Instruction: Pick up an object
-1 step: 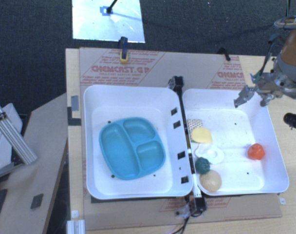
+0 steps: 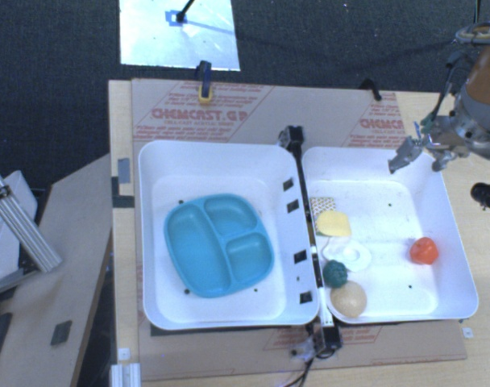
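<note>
gripper (image 2: pixel 422 156) open above right bin (image 2: pixel 450 208), apart from orange object (image 2: pixel 423 251).

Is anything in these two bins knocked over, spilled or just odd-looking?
Nothing looks spilled or broken. The blue divided plastic tray lies flat but skewed in the left white bin. In the right white bin, most small items huddle against the dividing wall, while an orange round object sits apart.

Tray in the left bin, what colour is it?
Light blue; the tray shows in the camera view.
</note>
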You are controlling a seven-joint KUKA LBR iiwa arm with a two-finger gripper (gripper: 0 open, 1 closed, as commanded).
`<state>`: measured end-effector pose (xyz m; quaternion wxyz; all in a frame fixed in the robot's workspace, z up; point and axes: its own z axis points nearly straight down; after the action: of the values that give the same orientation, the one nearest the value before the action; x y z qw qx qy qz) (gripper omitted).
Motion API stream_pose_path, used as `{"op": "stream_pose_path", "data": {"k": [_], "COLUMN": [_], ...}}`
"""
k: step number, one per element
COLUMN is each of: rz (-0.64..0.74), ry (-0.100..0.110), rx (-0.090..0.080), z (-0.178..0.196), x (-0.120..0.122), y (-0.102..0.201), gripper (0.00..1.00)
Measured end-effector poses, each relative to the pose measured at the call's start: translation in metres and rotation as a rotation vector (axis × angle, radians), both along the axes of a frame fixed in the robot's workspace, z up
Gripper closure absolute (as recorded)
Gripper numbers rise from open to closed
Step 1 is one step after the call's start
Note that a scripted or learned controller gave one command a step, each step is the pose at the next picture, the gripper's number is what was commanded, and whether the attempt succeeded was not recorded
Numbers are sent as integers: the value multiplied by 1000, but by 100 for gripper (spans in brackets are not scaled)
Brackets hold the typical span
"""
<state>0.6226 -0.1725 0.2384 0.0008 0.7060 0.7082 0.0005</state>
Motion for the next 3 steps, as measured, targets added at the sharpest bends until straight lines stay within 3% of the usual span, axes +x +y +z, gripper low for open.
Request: {"op": "stream_pose_path", "data": {"k": [2, 3], "rz": [1, 0], "ry": [4, 2], "rx": [1, 0], "z": [-118, -155], "x": [-1, 0], "y": [12, 13], "gripper": [0, 0]}}
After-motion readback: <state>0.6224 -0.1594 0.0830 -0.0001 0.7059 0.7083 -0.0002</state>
